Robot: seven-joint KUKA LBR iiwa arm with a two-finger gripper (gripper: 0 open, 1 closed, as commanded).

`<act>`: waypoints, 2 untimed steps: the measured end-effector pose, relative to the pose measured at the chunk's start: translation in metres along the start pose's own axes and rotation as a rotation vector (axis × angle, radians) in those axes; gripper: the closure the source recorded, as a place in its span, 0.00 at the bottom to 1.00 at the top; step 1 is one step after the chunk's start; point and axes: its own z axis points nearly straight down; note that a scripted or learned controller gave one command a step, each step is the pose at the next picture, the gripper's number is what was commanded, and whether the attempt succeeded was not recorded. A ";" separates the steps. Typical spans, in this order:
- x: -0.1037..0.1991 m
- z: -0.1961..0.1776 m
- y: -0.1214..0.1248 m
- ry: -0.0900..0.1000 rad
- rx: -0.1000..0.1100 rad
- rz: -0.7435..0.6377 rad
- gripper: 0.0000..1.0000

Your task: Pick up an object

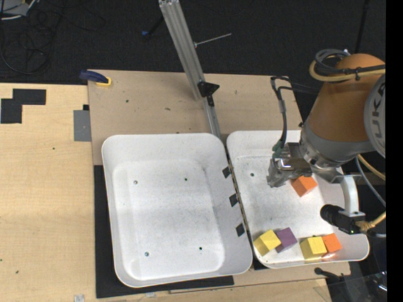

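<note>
a: pincer [281,172] sits low in the right bin [252,145], upper middle part, arm [343,109] coming in from the right. metal fingers are a grey blur from up here, so i cannot tell if they are parted or closed.

b: holding anything?

a: nothing seen between the fingers. an orange cube [304,185] lies just beside them, to the lower right, maybe touching, hard to say. it looks like it rests on the bin floor.

b: so which step?

a: my guess is the reach or the grasp itself, with the lift not yet done. next move would call for the fingers to straddle the cube squarely, close, then rise straight up clear of the rim.

b: how does the cube look?

a: small, bright orange, flat faces, turned a bit askew to the bin edge. probably light and rigid, so a centred pinch should do.

b: other things?

a: along the near edge of the same bin: a yellow block [267,241] touching a purple block [286,238], then a second yellow block [313,247] against another orange one [332,243]. left bin [119,150] sits alongside on the desk [145,102].
</note>
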 end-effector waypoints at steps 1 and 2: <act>0.044 -0.001 0.020 0.000 0.000 0.000 1.00; 0.097 0.019 0.034 -0.001 0.002 0.000 1.00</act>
